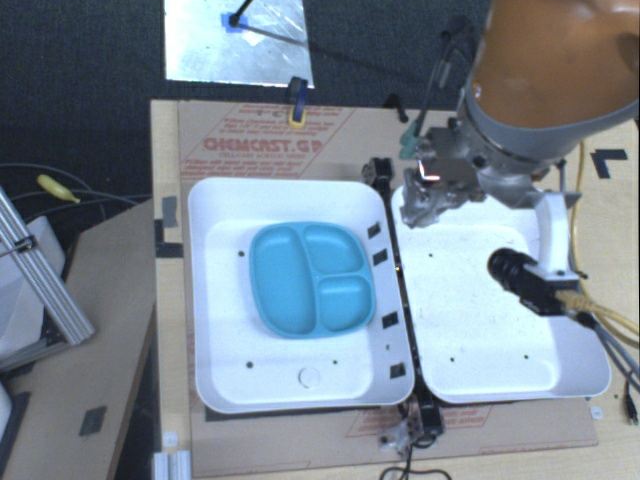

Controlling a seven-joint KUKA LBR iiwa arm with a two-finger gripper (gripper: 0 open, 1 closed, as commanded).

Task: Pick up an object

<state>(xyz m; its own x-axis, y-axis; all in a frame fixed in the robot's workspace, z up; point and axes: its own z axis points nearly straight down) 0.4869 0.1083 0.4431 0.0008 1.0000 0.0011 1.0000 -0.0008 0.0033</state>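
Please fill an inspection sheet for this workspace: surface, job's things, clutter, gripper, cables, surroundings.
Surface: two shallow white plastic bins side by side on a brown cardboard sheet.
Job's things: light blue divided plastic plate lying flat in the left-hand bin.
Clutter: nothing seen in the bins.
Gripper: grey metal gripper over the right-hand bin's far left corner, nothing seen held.
Cables: black cables along the right-hand bin's edge.
Surroundings: dark carpet, shiny foil sheet beyond the bench.

cam: fixed overhead | slanted down | covers both bins (300,193)
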